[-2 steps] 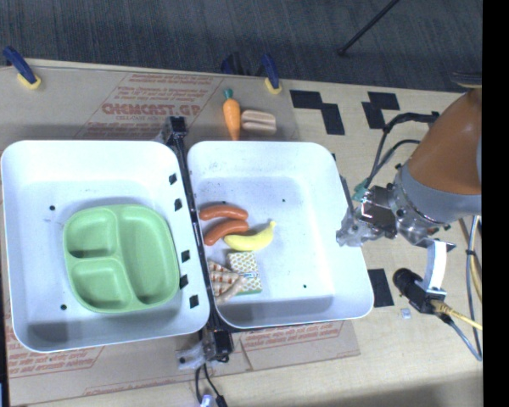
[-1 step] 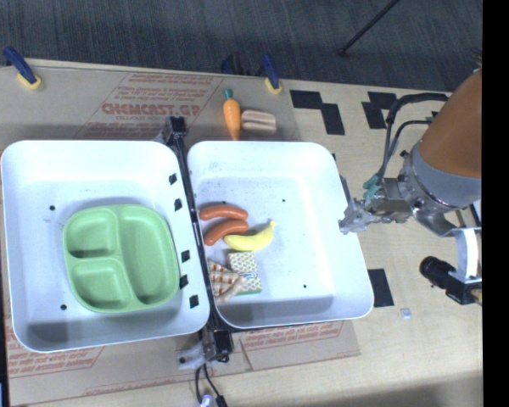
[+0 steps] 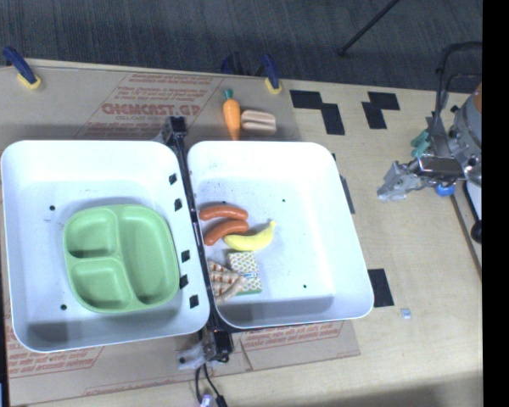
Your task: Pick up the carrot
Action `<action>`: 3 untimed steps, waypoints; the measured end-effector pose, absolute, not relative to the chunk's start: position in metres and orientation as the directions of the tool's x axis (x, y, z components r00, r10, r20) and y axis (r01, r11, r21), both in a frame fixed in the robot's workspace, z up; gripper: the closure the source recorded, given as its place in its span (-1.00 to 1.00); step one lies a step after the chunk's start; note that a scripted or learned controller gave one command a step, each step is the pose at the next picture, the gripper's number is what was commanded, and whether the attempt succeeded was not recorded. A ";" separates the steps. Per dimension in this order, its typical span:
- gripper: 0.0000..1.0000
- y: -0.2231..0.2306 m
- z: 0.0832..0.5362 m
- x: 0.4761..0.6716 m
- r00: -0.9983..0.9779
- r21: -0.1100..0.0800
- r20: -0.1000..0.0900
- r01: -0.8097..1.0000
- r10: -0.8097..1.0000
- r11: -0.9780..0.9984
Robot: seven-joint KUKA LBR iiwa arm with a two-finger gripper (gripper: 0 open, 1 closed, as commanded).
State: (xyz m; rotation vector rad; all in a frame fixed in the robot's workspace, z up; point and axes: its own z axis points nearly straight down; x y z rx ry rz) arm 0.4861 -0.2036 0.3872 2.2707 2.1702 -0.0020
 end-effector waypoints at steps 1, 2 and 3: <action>1.00 -0.130 0.273 0.476 0.327 -0.006 -0.001 0.945 0.945 -0.327; 1.00 -0.088 0.225 0.476 0.427 -0.005 -0.001 0.904 0.904 -0.427; 1.00 -0.178 0.287 0.509 0.132 -0.002 -0.001 0.991 0.991 -0.132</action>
